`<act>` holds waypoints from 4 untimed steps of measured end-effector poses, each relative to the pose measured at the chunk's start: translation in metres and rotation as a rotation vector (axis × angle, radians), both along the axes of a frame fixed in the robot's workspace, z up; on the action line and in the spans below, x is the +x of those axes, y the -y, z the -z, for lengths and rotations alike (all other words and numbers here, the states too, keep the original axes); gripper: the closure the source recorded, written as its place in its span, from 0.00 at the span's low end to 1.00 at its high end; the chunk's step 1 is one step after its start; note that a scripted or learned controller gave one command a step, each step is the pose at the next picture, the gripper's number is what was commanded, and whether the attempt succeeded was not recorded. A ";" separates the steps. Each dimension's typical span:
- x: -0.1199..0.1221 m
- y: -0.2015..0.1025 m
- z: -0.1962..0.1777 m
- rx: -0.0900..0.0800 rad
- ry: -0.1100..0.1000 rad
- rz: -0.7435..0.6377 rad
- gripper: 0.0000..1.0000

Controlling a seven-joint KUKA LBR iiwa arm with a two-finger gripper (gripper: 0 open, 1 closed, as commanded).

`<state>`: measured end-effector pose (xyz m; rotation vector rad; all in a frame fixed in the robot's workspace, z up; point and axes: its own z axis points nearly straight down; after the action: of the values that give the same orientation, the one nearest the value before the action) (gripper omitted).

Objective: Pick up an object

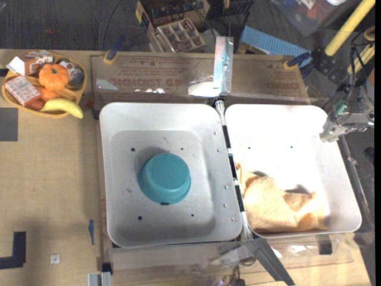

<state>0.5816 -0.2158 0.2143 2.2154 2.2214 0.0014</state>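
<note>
A teal bowl [165, 178] lies upside down near the middle of the left bin [119, 124]. A crumpled tan cloth [277, 206] is heaped in the front part of the right bin [280, 130], touching the wall next to the divider. A small dark patch [300, 190] sits at the cloth's back edge; I cannot tell whether it is an object or a shadow.
A basket [41, 85] holding a toy pumpkin, a banana and small boxes stands on the bench at the far left. Cardboard [166, 76] runs behind both bins. A grey metal fitting [342, 124] sits at the right bin's right rim. Boxes and cables crowd the floor beyond.
</note>
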 end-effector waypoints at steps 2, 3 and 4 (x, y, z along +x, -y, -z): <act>-0.048 -0.010 0.080 0.002 -0.004 -0.288 0.00; -0.100 -0.040 0.126 -0.002 0.005 -0.321 0.00; -0.099 -0.038 0.115 -0.003 0.010 -0.317 1.00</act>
<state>0.4828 -0.1775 0.0995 1.8324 2.5361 0.0103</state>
